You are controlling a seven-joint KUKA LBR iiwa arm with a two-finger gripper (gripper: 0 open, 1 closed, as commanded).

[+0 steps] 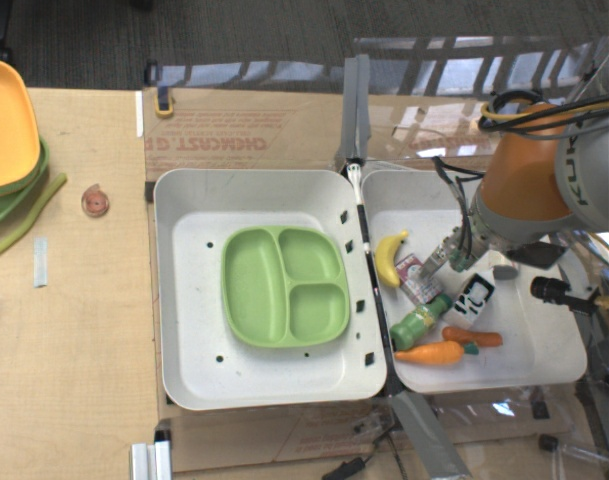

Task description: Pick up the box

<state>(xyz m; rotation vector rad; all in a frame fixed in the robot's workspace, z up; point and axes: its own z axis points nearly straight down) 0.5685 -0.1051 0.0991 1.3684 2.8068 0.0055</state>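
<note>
A small flat box [415,277] with pink and white print lies in the right bin [544,363], just right of the banana [388,258]. My gripper [452,255] hangs low over the bin, right beside the box's upper right edge. The grey arm with its orange band [524,178] reaches in from the right and hides the bin's back part. Nothing is seen lifted off the bin floor.
A green bottle [421,321], two carrots [430,354] [474,338] and a black-and-white item [474,296] lie close below the box. The left bin [184,268] holds a green divided plate [286,286]. Yellow and green dishes [6,138] sit on the bench at far left.
</note>
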